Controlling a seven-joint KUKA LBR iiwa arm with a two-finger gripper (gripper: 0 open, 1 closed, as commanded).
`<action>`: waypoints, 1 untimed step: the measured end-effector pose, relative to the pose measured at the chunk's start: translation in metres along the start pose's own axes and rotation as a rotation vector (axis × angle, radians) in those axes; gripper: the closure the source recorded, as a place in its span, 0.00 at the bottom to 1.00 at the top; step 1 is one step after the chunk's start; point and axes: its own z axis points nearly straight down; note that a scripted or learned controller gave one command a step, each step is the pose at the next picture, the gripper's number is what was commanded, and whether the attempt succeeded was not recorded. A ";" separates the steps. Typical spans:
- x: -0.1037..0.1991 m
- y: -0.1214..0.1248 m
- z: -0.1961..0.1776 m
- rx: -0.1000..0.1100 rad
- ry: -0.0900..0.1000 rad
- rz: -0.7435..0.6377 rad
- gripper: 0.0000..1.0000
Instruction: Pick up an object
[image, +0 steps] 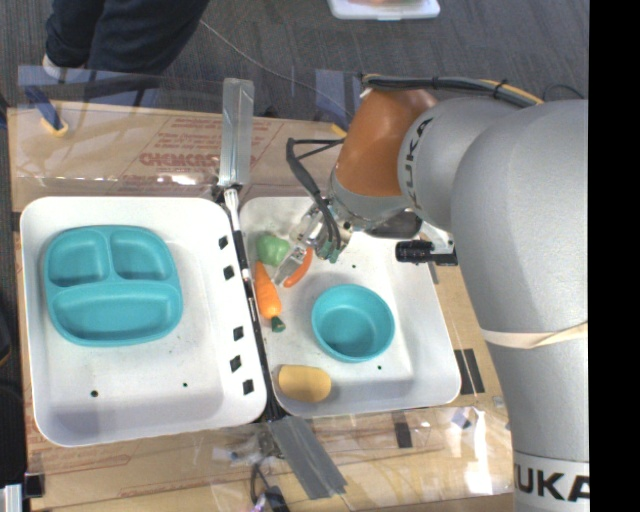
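So looking down from the overhead camera, you've got the arm (500, 200) coming in from the right, smooth grey shell with that glossy orange band, wrist hanging over the back of the right bin (425, 375). The gripper (305, 250) is down near the bin's back-left corner, and you can see a small curved orange-red piece (297, 270) right at its fingertips. Whether it's actually pinched there I can't tell, it's too small and cluttered to call.

Just left of that sits a soft-looking pale green lump (272, 246). Below it a toy carrot (267, 296) lies along the left wall, tapered, orange with a green end. A round teal bowl (352, 321) sits mid-bin, and a smooth tan potato-shaped thing (304, 382) is at the front edge.

Your left bin (130, 390) holds a teal three-compartment tray (112, 284), matte plastic with rounded corners.
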 end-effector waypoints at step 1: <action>0.002 0.001 -0.006 0.004 0.006 -0.009 1.00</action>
